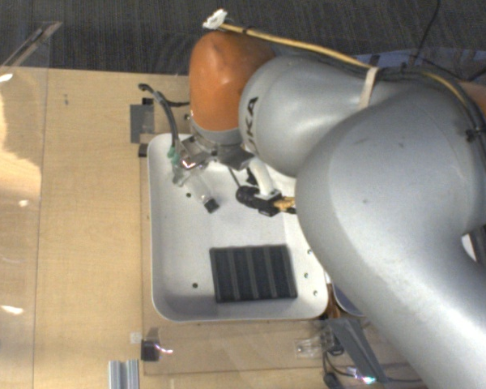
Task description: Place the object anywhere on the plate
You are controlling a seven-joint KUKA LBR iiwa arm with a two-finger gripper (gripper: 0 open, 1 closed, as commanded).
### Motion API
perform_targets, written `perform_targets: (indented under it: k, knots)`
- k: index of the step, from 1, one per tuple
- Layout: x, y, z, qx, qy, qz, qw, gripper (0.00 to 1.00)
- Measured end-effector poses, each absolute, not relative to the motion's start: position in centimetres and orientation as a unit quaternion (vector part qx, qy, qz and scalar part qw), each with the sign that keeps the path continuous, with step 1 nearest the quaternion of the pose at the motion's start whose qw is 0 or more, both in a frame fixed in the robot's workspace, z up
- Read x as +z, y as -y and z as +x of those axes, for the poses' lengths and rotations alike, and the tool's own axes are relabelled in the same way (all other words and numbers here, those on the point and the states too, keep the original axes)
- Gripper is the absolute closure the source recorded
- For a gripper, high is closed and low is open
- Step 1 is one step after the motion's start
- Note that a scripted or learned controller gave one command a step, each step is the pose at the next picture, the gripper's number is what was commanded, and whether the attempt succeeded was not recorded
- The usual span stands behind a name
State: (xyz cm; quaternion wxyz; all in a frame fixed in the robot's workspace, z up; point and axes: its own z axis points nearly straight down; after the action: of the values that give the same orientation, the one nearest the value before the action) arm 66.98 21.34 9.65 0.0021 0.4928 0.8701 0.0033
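A black ribbed rectangular slab (253, 272) lies flat on the floor of the white bin (168, 258), toward its near edge. My gripper (199, 186) hangs from the orange wrist band over the bin's far left part, well apart from the slab and just above the white floor. I see nothing held in it. My grey arm covers the bin's far right corner and everything to the right of it.
A dark metal bracket (142, 122) sits on the wooden bench just beyond the bin's far left corner. Small clamps (150, 349) stand by the bin's near left corner. Bare white floor lies between the gripper and the slab.
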Motion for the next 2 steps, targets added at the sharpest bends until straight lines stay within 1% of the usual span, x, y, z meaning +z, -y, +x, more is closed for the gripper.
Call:
perform_targets:
  k: [1, 2]
  knots:
    - [9.0, -21.0, 61.1, 0.0045, -0.925, 0.380, 0.005, 1.00]
    - [20.7, -22.1, 63.9, 0.0037, -0.942, 0.335, 0.003, 1.00]
